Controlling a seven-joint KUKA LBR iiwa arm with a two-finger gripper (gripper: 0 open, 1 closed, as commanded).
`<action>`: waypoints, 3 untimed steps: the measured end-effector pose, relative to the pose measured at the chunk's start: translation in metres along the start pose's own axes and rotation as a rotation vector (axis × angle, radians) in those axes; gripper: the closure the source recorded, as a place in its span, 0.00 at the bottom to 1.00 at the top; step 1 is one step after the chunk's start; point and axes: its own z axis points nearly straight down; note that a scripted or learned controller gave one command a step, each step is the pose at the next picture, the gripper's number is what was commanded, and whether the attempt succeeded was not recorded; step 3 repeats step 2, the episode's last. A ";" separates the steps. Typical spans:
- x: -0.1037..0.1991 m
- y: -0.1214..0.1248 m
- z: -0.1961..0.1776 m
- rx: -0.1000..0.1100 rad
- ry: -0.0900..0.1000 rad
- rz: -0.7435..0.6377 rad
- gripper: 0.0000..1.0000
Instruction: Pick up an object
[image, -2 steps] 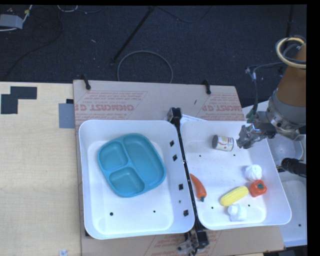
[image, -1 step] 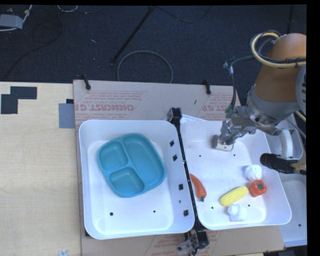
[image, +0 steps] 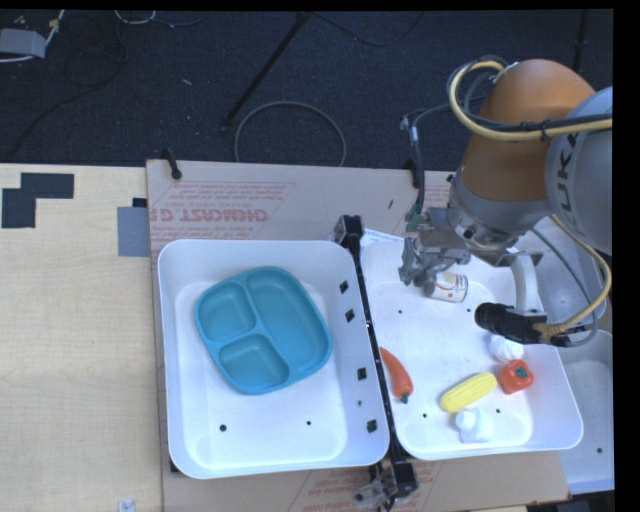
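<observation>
Toys lie in the right bin (image: 560, 435), in the lower right of the frame. A small cup or jar (image: 450, 287) with a pale body lies on its side near the top of that bin. Its long side runs left to right, a bit tilted. I cannot tell which end is its mouth.

The gripper (image: 428, 272) hangs just above and to the left of the small cup, near the top middle of the right bin. It looks very close to the cup, maybe touching it. I cannot tell how its jaws stand, because they are dark and blurry. The big grey arm (image: 530, 130) with its orange band fills the upper right of the frame.

Lower down in the right bin lies a yellow corn toy (image: 468, 391). Its long side runs from lower left to upper right. Just to its right is an orange and red block-like toy (image: 516, 376). A white round thing (image: 506, 349) sits above that one. Another white lump (image: 473, 424) lies below the corn. An orange carrot toy (image: 397, 373) lies by the left wall of the right bin, pointing down and to the right.

The left bin (image: 190, 420) sits in the middle of the frame. In it lies a blue plate (image: 262, 328) with three parts, tilted a little.
</observation>
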 end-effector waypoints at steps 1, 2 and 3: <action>0.052 -0.001 0.008 0.003 0.000 0.001 1.00; 0.096 0.003 0.027 0.004 -0.001 0.002 1.00; 0.096 0.003 0.027 0.004 -0.001 0.002 1.00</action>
